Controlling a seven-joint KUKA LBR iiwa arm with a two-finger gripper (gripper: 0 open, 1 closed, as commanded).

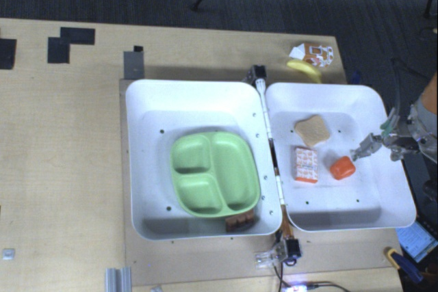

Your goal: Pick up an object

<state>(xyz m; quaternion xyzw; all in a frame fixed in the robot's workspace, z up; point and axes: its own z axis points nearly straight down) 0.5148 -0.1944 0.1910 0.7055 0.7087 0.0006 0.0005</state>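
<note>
Two white bins sit side by side on the desk. My pincer comes in over the right bin, tip low and just beside the orange-red object, near its upper right edge. Whether the fingers are spread or closed I cannot tell; they are too small and blurred. Nothing visibly sits between them, so I count nothing as held.

Likely target: the orange-red object, since my tip is closest to it. It lies loose on the bin floor, apart from the walls, so there is room on both sides. Just to its left is a small printed packet, lying flat, white with orange-red markings; the print is unreadable. Above that lies a tan slice-like piece, maybe toy bread.

The left bin holds a green divided plate, three compartments, nothing in them. A brown item pokes out from under its lower edge, mostly hidden.

Outside the bins, on the desk behind the right one, a yellow banana-like thing touches a white-and-orange packet; no legible writing there either.

Judgement: grasp not yet made.
</note>
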